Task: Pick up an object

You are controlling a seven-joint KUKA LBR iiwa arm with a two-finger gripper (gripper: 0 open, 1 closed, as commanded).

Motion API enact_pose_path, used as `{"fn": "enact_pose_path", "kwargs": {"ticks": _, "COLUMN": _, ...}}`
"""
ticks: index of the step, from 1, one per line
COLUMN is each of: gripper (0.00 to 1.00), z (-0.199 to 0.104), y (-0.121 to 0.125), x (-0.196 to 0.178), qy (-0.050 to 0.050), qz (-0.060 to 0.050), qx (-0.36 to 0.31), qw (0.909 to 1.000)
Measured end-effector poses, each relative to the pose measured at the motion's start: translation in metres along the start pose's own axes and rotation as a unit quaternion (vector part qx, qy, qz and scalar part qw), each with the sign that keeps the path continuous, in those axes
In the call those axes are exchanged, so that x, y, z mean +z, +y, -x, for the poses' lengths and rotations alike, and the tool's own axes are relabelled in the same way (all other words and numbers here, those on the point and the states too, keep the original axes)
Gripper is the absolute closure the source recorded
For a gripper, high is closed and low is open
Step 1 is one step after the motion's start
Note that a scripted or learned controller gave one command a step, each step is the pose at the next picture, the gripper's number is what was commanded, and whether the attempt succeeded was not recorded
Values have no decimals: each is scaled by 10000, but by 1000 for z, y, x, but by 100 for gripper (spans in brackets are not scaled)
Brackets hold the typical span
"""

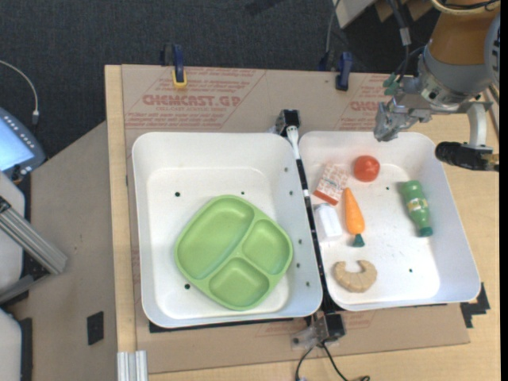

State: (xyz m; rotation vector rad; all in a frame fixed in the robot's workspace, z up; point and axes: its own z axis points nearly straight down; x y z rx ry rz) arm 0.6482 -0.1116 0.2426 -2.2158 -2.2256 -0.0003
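The right bin [452, 272] holds a red tomato [366, 167], an orange carrot [353, 213], a green bottle [415, 206], a small red and white packet [331, 183], a white block [327, 220] and a tan curved pastry [355, 275]. My gripper [386, 128] hangs over the bin's far edge, just up and right of the tomato, with nothing seen between its fingers. Its fingers are close together, pointing down.
The left bin [151, 213] bears a green three-part plate [233, 251]. A black divider clip [287, 121] sits between the bins at the back. Blue clamps [178, 57] [344, 68] hold the cardboard sheet at its far edge.
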Motion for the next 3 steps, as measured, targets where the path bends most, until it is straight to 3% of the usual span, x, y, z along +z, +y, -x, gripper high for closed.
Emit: {"fn": "enact_pose_path", "kwargs": {"ticks": 3, "gripper": 100, "z": -157, "y": -36, "x": -8, "qy": 3, "qz": -7, "qx": -3, "qw": 10000}}
